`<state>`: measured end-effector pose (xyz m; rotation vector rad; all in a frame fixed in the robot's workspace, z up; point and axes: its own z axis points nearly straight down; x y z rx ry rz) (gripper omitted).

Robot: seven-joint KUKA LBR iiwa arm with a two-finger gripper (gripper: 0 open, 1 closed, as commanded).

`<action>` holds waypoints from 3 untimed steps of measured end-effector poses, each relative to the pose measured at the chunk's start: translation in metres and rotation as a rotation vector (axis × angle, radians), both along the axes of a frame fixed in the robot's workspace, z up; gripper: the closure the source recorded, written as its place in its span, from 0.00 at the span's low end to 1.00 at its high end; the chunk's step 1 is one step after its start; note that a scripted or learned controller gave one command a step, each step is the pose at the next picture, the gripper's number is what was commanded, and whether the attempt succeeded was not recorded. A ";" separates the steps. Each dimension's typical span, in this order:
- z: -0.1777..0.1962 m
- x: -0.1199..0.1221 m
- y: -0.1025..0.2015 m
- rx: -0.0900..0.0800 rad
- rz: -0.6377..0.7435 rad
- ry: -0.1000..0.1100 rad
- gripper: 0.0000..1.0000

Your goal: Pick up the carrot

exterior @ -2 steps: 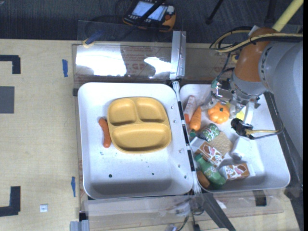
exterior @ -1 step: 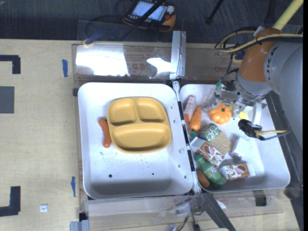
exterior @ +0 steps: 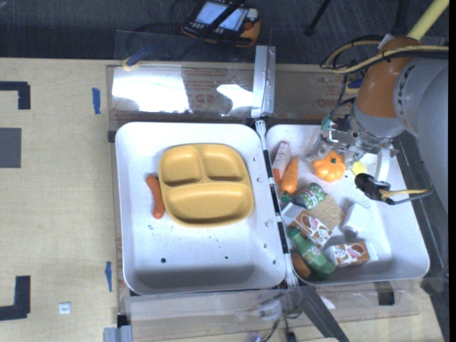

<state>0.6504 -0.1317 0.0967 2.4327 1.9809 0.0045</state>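
The carrot is a small orange cone lying against the left wall of the right bin, beside a pale pink bottle. My gripper hangs low over the back of the right bin, under the orange-banded wrist. It is to the right of the carrot and apart from it. A small orange pumpkin sits between the carrot and the gripper, just at the gripper's left side. I see nothing held.
The right bin also holds a green can, a cracker, printed boxes and a green bottle, packed in front of the carrot. In the left bin lie a yellow divided plate and a red sausage.
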 end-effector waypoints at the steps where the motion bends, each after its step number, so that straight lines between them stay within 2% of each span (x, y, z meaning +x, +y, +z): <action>1: 0.015 0.010 0.014 0.000 0.076 0.002 1.00; 2: 0.088 -0.045 0.072 0.003 -0.030 0.009 1.00; 3: 0.114 -0.091 0.142 0.003 -0.104 0.010 1.00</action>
